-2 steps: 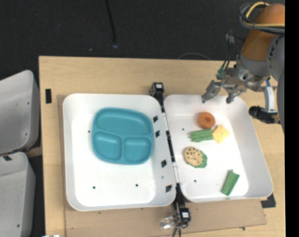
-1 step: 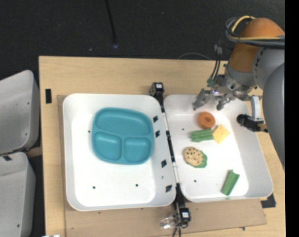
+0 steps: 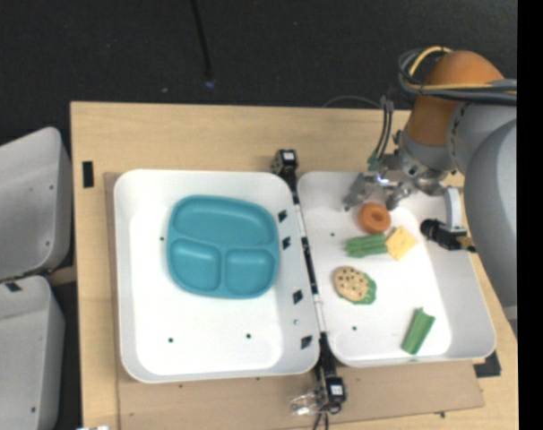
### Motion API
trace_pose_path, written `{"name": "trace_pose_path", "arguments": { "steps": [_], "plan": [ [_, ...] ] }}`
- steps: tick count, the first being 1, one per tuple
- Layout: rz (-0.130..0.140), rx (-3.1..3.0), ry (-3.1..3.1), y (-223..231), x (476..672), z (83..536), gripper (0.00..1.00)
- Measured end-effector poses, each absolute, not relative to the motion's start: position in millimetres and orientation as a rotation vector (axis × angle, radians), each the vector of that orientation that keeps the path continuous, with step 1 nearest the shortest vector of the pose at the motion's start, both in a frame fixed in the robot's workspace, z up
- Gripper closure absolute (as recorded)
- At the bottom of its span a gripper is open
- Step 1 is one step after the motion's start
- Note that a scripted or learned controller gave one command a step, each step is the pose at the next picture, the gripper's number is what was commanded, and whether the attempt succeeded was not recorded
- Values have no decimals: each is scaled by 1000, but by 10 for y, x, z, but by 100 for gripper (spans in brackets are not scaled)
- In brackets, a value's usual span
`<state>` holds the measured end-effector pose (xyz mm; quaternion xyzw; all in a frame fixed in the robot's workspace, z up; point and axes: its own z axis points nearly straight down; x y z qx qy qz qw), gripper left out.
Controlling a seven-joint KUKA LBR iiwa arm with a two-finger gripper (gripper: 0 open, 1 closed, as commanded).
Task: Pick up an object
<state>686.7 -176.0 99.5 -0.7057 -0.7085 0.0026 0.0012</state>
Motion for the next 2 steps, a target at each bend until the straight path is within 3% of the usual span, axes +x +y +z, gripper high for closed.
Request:
{"name": "trace_pose_path", "arguments": {
  "steps": [1,2],
  "plan": [
    [7,-2217,-2232,-1774,6880,1131,100],
    [-6,-2219,-2232,-1708,6833,1683,100]
  ]
}}
